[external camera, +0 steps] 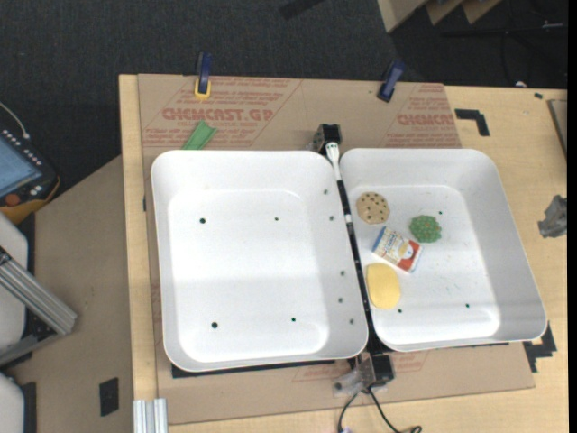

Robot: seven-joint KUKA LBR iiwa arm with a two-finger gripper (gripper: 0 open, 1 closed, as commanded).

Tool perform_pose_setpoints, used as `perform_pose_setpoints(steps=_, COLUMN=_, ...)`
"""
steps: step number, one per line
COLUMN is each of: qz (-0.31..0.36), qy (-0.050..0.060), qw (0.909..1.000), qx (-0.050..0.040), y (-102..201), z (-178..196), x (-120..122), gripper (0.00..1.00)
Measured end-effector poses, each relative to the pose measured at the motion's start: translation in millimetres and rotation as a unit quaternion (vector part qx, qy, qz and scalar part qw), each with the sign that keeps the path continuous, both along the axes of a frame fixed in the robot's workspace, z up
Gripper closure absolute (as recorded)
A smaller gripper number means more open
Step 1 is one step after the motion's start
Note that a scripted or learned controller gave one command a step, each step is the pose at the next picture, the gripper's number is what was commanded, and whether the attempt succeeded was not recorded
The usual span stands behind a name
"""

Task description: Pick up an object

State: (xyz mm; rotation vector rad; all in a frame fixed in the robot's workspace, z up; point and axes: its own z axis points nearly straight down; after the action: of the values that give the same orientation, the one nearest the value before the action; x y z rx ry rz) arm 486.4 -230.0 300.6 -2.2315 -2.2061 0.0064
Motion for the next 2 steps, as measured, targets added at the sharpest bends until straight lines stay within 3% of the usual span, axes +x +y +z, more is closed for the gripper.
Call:
perform_pose_setpoints(steps=1, qz=0.009, qy=0.000, qw=1.0000, qx=0.0024, y=73, z=-56, x=47, gripper=1.00)
perform_pose_setpoints(steps=2, qz=0.001, qy=-0.002, qw=1.0000, qx=-0.0010, y=1, z=-34, x=-10, gripper=1.00)
